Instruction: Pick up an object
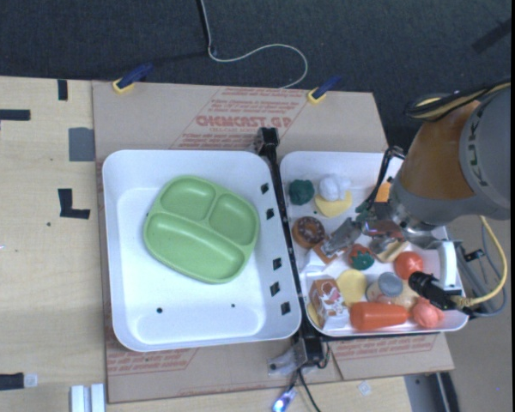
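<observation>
I read the grey two-finger gripper (348,234) low in the right white bin (354,160) | fingers: cannot tell | brown ring-shaped doughnut toy (309,231) lies just left of its tip, touching or nearly | one arm, reaching from right

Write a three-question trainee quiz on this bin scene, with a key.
1. True or false: the green divided plate lies in the left bin.
2. Which lies nearest the front edge of the right bin? A) dark green toy B) orange carrot C) chocolate doughnut
3. Fill in: the gripper hangs over the ___ bin.

Key: 1 true; 2 B; 3 right.
</observation>
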Tool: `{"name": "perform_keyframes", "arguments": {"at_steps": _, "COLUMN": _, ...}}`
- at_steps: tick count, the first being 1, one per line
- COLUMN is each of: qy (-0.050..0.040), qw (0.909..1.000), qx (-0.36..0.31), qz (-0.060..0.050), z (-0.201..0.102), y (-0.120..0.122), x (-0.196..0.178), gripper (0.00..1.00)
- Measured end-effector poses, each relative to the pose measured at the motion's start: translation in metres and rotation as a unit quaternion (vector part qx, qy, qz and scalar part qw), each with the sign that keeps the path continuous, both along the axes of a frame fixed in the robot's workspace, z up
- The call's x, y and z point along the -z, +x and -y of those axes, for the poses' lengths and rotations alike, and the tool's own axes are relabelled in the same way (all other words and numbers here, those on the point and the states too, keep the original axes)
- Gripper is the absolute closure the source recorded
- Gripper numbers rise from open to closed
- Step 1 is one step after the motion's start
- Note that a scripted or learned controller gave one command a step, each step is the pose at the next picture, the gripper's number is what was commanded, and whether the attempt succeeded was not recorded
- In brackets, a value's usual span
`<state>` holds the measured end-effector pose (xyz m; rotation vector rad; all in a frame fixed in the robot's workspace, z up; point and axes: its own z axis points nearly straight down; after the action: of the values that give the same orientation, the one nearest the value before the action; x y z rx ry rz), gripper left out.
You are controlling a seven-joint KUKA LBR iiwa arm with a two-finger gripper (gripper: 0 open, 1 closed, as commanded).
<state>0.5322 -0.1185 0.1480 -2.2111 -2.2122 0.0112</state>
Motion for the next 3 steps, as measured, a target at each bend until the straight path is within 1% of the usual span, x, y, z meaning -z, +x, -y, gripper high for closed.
{"name": "perform_keyframes", "arguments": {"at_steps": 1, "qy": -0.0017, "qw": 1.0000, "qx": 0.000, "qz": 0.006, "z": 0.002, "y": 0.004, "x": -0.016, "gripper": 1.00}}
{"name": "perform_keyframes", "arguments": {"at_steps": 2, "qy": -0.0016, "qw": 0.9999, "qx": -0.005, "qz": 0.013, "z": -0.064, "y": 0.017, "x": -0.134, "gripper": 1.00}}
{"name": "perform_keyframes", "arguments": {"at_steps": 3, "qy": -0.0014, "qw": 1.0000, "qx": -0.002, "qz": 0.003, "z": -0.114, "y": -0.026, "x": -0.073, "gripper": 1.00}}
